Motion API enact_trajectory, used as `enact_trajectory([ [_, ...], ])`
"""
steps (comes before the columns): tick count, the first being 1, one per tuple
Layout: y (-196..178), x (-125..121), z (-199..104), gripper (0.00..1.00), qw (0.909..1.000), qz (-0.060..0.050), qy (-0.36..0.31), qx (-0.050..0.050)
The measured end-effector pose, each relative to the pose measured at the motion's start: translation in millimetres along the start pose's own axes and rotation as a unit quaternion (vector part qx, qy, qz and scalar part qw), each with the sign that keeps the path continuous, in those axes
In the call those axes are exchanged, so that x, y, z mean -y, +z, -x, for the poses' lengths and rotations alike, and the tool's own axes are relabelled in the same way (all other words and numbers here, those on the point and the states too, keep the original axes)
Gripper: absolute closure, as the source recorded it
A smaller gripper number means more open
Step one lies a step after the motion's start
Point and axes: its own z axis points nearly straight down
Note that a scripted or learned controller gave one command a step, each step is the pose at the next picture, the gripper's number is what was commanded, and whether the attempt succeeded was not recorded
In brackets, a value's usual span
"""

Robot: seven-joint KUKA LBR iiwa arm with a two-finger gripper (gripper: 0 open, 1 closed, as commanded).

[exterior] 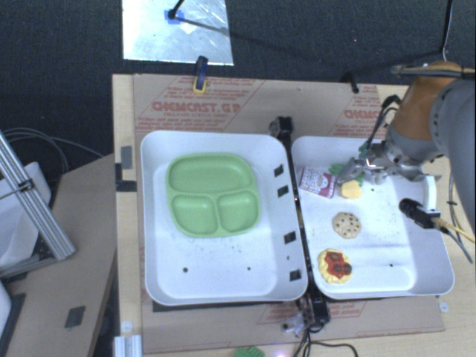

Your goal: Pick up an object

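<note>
Camera view: gripper [362, 171] low in the right bin [431, 274], fingers seemingly apart, though blurred. A yellow block [350, 190] lies just below the jaws, a pink packet [317, 182] to their left, a cookie [346, 224] farther below.

tool [362, 166] fingers too small, blurred

Two white bins [160, 222], one green divided tray [213, 194], one cookie [346, 224], one pizza slice [335, 265], one yellow block [351, 190], one pink packet [317, 181].

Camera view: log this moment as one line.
gripper: low in right bin, at yellow block | cookie, pizza: untouched | left bin: green tray
</note>
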Motion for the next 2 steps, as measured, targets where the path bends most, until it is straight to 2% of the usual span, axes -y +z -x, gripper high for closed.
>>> enact_trajectory([
  [1, 0.8, -31.0, 16.7, 0.0, 1.0, -0.004, -0.001, -0.001],
  [2, -8.6, -28.0, 16.8, 1.0, 0.9999, -0.011, -0.002, -0.002],
])
